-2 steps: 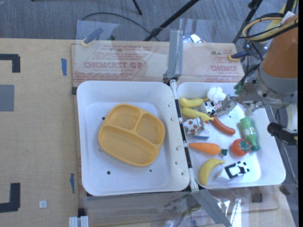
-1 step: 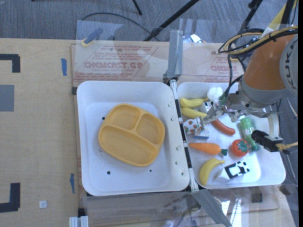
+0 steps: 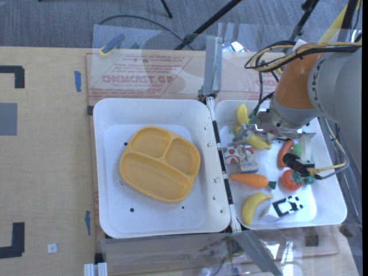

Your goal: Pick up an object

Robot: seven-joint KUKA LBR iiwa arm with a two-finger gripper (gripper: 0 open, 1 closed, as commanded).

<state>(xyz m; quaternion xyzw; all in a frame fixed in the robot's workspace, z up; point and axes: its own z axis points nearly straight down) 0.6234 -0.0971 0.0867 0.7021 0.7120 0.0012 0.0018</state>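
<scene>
The right bin (image 3: 330,209) holds several toy foods. A yellow banana (image 3: 242,115) lies at its far left corner, and another yellow piece (image 3: 260,143) lies just below my gripper (image 3: 248,132). The gripper hangs low over the bin's upper left part, between these two yellow pieces and above a small red-and-white box (image 3: 238,156). An orange carrot (image 3: 249,180), a second banana (image 3: 254,205), a red tomato (image 3: 290,180) and an orange-red piece (image 3: 284,152) lie further toward the front and right. Nothing is visibly held.
The left bin (image 3: 109,211) holds a yellow divided plate (image 3: 160,163). A black-and-white object (image 3: 287,206) sits at the right bin's front. The divider wall (image 3: 219,160) between the bins runs close to the gripper's left. The grey arm (image 3: 333,85) covers the right bin's far right corner.
</scene>
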